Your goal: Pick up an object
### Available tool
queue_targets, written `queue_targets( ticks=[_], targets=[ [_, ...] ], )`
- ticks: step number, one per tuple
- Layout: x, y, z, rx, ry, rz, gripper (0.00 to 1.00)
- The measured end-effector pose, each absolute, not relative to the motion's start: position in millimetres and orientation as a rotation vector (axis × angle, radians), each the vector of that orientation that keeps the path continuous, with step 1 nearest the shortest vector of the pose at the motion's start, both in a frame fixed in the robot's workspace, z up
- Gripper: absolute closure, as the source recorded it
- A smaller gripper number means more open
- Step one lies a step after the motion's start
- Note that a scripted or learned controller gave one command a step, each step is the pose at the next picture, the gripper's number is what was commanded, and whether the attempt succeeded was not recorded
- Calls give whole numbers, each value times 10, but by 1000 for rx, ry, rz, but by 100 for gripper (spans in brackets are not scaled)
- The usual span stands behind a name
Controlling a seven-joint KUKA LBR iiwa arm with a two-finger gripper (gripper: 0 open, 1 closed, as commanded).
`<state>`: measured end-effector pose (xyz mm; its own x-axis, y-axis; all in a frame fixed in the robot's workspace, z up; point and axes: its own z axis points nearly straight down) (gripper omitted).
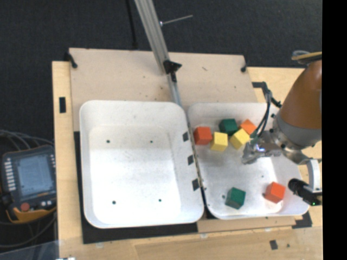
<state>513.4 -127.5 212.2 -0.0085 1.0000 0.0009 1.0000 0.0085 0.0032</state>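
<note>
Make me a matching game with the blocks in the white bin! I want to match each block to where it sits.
Blocks:
1. red block
2. lone green block
3. lone orange block
4. yellow block nearest the hand

Places:
A. near the right bin's lower right corner
B. leftmost in the cluster, close to the divide between the bins
C. just up and left of the hand
D. near the bin's lower edge, below the cluster

Pairs: 1-B, 2-D, 3-A, 4-C
</note>
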Motion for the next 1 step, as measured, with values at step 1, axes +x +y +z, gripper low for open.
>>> queue_targets(
  ticks=[1],
  targets=[
    [5154,-732,2081,2213,2230,3,100]
  ],
)
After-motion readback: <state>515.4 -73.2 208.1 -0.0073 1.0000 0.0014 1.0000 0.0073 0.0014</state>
